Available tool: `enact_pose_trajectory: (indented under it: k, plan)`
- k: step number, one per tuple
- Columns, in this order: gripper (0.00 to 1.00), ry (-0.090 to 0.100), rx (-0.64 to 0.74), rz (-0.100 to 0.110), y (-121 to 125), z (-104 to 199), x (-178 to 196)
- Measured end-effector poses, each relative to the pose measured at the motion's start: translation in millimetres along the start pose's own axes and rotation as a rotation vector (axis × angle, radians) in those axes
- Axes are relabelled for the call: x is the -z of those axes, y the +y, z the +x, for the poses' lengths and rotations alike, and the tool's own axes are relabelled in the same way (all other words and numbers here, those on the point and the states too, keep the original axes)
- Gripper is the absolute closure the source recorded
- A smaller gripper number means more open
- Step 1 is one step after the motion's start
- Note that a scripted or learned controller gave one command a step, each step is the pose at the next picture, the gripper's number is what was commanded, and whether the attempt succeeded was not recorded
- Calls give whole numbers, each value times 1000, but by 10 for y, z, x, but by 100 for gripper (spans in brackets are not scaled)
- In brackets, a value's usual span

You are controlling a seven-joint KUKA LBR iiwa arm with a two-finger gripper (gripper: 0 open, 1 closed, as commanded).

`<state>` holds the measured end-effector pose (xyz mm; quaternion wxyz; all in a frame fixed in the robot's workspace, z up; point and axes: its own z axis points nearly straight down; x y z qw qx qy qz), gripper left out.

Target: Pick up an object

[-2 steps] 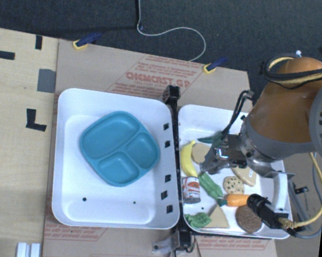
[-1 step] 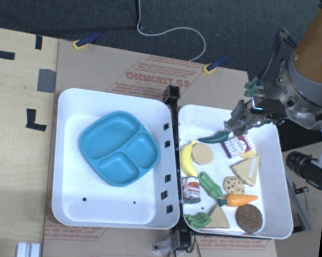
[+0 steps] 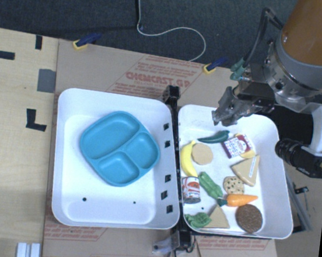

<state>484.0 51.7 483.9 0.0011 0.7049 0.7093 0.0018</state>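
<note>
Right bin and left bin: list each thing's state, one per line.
Blue plate: upright in the left bin, holds nothing.
Banana: lying flat in the right bin.
Can: on its side.
Carrot: lying flat.
Gripper: above the right bin's far edge.

The gripper (image 3: pixel 224 114) hangs over the right bin (image 3: pixel 277 137), just above a green pepper (image 3: pixel 213 137). Left of that bin, another bin (image 3: pixel 68 142) holds a blue plate (image 3: pixel 119 148).
</note>
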Motion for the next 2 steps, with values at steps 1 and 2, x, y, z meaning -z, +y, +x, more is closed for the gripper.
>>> enact_pose_trajectory:
  k: [1, 2]
  plan:
    - [100, -3, -11, 10, -12, -526, -541]
    - [100, -2, -4, 7, -7, -284, -670]
